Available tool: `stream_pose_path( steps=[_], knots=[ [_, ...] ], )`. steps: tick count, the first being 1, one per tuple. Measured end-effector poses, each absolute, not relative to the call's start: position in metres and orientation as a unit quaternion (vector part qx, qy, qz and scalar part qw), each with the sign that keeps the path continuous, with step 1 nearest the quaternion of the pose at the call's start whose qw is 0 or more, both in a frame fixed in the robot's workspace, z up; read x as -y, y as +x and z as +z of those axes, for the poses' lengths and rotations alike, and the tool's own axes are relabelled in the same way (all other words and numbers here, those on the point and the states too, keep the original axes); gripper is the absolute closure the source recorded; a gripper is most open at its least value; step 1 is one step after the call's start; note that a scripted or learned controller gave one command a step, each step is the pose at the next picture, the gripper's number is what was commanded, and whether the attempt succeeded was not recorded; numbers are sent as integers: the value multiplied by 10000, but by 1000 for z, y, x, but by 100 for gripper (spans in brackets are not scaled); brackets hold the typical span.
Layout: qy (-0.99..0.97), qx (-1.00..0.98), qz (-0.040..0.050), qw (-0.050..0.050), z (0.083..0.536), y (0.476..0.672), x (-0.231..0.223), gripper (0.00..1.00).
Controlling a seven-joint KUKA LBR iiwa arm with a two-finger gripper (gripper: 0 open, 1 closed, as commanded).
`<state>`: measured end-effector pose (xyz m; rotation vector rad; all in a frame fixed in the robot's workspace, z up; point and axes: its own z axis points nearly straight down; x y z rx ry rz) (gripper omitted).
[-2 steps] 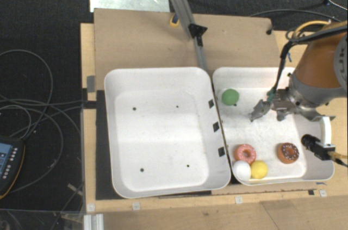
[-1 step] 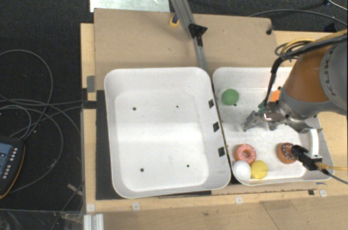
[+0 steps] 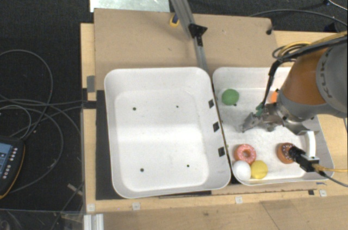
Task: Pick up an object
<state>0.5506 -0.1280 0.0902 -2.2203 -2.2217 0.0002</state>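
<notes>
I've got the gripper (image 3: 251,123) low in the right bin (image 3: 247,78), right of frame centre, its fingers spread and gripping nothing. The candidates lie around it: green ball (image 3: 230,97) above, pink donut (image 3: 246,153), white ball (image 3: 241,170) and yellow ball (image 3: 259,169) below, brown donut (image 3: 284,152) lower right.

I note the arm (image 3: 318,82) is cut off at the right edge. It covers part of the right bin (image 3: 244,75). An orange item (image 3: 274,96) beside the wrist is mostly hidden; I cannot identify it.
</notes>
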Motion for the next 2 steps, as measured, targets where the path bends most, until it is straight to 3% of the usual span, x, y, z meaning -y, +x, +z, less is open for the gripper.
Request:
stream_pose_path(
  steps=[1,2],
  knots=[
    [-7072,7071,-11,-10,102,552,128,100],
    [-7056,7086,-22,-34,166,553,131,100]
  ],
)
